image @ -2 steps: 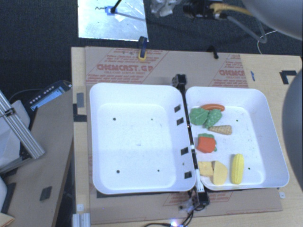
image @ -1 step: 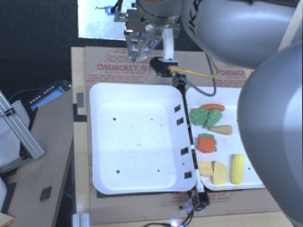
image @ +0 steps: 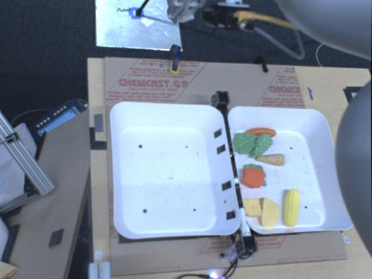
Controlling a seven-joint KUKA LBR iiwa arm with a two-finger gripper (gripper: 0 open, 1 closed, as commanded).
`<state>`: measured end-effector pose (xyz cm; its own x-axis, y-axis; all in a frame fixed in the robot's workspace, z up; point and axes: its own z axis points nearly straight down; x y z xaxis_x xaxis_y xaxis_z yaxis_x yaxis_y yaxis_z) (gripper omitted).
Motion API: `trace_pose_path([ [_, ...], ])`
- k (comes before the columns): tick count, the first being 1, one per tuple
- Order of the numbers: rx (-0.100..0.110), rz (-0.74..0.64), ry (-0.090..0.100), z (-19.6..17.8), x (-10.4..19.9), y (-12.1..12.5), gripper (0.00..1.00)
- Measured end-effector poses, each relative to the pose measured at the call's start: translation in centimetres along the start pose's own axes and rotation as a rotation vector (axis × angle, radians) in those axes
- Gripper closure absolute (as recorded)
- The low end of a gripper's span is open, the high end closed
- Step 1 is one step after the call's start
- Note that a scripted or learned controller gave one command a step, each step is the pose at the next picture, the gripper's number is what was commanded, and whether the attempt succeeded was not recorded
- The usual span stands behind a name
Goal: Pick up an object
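All the toy food sits in the right-hand shallow white plastic bin, bunched toward the divider: a red sausage-like piece, a green leafy piece, a tan cone, a red tomato-shaped piece, a pale yellow cheese wedge and a yellow corn cob. The left white bin likely serves as the drop side. The metal end effector hangs well apart, beyond the table's far edge, leaving the camera an open look; I cannot tell its state.
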<state>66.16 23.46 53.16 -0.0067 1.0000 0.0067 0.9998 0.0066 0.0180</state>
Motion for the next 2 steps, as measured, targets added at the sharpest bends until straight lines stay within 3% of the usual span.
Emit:
trace_pose_path([
  [1, 0.033, 0.006, -0.012, 20.4, -0.2, 0.0, 1.00],
  [2, 0.007, 0.002, -0.003, 10.5, -0.1, 0.5, 1.00],
])
